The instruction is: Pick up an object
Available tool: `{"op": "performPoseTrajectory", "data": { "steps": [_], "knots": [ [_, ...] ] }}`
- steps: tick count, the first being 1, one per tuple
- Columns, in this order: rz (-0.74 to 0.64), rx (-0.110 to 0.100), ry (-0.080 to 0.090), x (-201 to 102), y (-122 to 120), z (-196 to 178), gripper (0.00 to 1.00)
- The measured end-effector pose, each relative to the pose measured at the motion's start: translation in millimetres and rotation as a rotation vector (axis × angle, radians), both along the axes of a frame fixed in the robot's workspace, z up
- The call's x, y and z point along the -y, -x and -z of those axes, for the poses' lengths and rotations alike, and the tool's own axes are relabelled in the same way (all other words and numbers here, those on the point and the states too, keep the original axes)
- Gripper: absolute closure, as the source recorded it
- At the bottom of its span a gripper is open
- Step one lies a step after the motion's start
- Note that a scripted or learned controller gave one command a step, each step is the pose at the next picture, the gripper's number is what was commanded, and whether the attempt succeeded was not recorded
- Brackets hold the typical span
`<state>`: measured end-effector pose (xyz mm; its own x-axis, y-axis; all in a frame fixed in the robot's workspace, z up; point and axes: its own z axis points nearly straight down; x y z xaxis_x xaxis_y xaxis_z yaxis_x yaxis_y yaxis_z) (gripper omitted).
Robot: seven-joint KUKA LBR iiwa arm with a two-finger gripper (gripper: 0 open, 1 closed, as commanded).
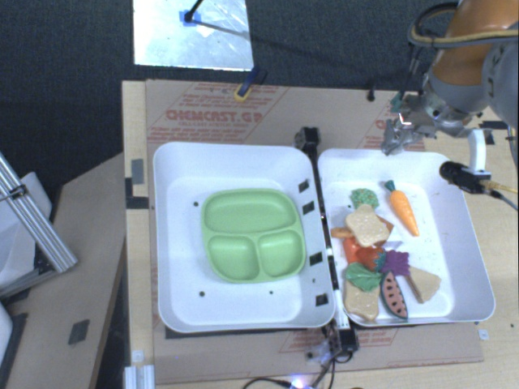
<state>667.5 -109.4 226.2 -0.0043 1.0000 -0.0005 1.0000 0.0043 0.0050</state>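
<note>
Approach step is judged in hand: the gripper [399, 140] is poised above the right bin's [466, 217] far rim; finger state cannot be told. Descent toward the carrot [403, 209] is called for.

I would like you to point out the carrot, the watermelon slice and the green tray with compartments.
carrot [403, 209]: camera view, on the middle of its orange body.
watermelon slice [394, 296]: camera view, on its red flesh with the seeds.
green tray [246, 210]: camera view, on the floor of its large upper compartment.
</note>
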Motion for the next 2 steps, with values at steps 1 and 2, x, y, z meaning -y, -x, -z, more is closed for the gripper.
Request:
{"op": "performPoseTrajectory", "data": {
  "steps": [1,2],
  "knots": [
    [-0.004,-0.005,-0.002,-50.6,31.5,1.9,1.0],
    [-0.002,-0.006,-0.002,-70.4,71.2,-5.7,1.0]
  ]
}}
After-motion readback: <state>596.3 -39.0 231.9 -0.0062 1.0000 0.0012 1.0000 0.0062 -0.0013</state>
